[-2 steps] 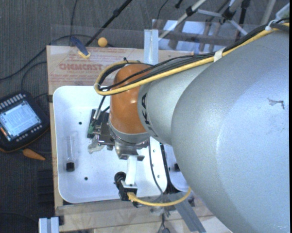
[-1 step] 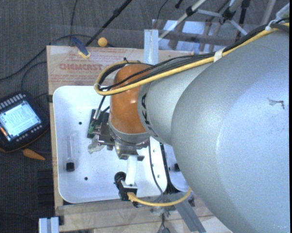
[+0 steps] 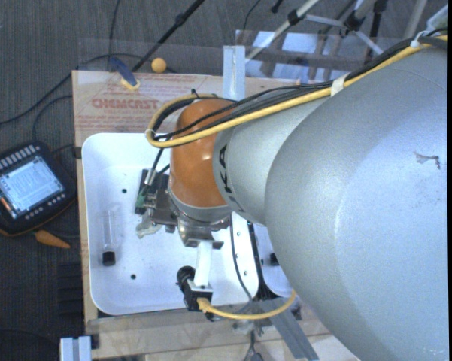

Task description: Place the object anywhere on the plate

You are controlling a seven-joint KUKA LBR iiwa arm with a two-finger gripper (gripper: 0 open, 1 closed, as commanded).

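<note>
The gripper (image 3: 152, 215) hangs low over the left white bin (image 3: 98, 164), mostly tucked under the orange wrist band (image 3: 195, 164). The object, a clear tube with a dark cap (image 3: 109, 235), lies just left of it, apart.

Tube (image 3: 110, 230) in left bin (image 3: 98, 171) — arm (image 3: 301, 186) above, right.

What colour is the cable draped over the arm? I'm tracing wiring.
Yellow cable, clearest in the camera view.
</note>
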